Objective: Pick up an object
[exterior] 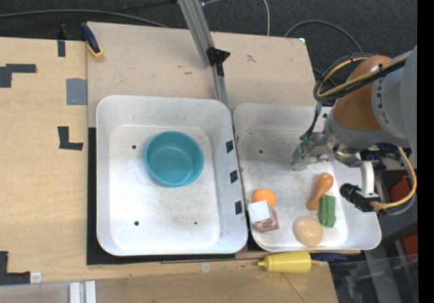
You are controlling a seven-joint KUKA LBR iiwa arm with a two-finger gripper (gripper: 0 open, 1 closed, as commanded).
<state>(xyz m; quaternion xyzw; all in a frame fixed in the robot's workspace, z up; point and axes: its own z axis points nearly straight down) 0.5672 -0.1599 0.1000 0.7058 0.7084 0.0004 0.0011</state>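
Nearest us: yellow bottle [287,262] below the right bin [271,125]. Our gripper [304,157] hovers over bare floor; the carrot [320,190] lies just below-right, long axis steeply slanted. Jaw state: we cannot tell.

**Count of items on the bench**

I counted two white bins: the left bin [108,159] and the right bin [271,125]. The left one held a single teal bowl [174,158]. In the right I logged five loose items: one orange ball [264,196], one small white-and-brown block [262,215], one beige egg-shaped piece [308,231], one green piece [328,211], and one orange carrot-like piece [321,189]. One yellow bottle [288,262] lay outside, along the right bin's near edge. Total: seven objects, two bins.
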